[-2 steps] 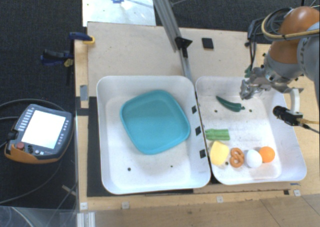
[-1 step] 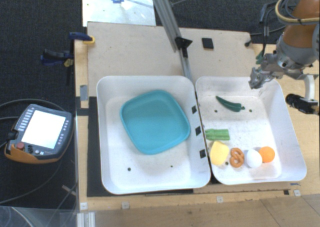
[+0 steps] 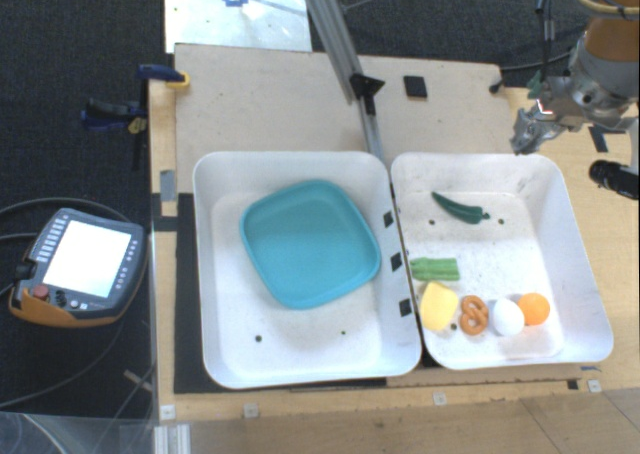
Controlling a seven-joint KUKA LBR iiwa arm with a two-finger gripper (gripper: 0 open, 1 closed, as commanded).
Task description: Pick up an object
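Nearest the camera, along the front wall of the right bin, four small things lie in a row: a yellow lemon-like piece, a brown pretzel touching it, a white egg just beside that, and an orange ball against the egg; a little farther back, near the bin's left wall, lies a light green block; farther still, toward the middle of the back half, a dark green pepper lies at a slant, well apart from the rest. The left bin holds a turquoise square plate, lying flat near its centre; left of the tabletop, on the dark floor, rests a teach pendant with a pale screen. At the far right, beyond the right bin's back corner, the tool hangs above the tabletop's edge, outside the bin and clear of every object; whether it is spread or pressed together, I cannot tell; nothing shows between its tips. A slanted metal pole crosses the back of the tabletop.
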